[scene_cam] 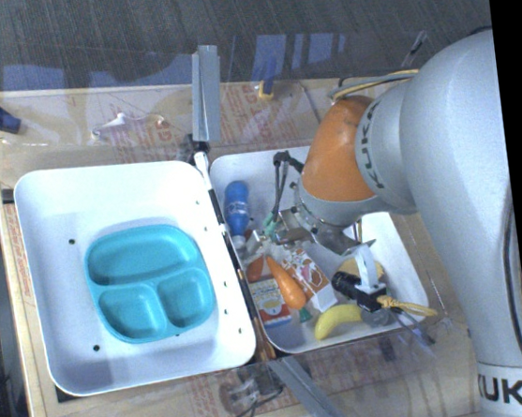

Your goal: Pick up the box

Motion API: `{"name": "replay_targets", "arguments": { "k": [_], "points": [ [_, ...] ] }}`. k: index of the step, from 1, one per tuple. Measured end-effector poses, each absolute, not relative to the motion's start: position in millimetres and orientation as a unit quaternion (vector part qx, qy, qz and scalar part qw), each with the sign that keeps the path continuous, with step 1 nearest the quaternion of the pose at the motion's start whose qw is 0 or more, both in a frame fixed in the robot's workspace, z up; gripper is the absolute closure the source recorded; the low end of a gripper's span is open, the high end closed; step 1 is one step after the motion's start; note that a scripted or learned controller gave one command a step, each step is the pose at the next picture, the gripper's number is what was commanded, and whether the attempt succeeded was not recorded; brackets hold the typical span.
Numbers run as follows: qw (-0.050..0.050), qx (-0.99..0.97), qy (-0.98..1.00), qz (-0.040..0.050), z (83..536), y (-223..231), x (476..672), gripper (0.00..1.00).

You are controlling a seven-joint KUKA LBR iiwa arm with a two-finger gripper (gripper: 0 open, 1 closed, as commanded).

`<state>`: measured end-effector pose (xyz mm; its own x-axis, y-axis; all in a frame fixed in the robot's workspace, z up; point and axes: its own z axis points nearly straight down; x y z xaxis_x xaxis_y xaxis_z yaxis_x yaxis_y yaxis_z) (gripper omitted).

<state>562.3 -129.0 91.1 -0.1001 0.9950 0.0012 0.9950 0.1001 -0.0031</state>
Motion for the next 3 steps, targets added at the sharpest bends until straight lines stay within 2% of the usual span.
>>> {"name": "replay_targets", "arguments": {
  "k": [1,2,3],
  "points": [
    [-0.008,-0.647,-0.763,0.0031,95.2,-111.0,585.6,0.0],
    [-0.005,-0.645,-0.764,0.0018,104.1,-107.6,585.7,1.0],
    [0.001,-0.687,-0.727,0.0004,192.0,-18.3,580.0,1.0]
  ]
}}
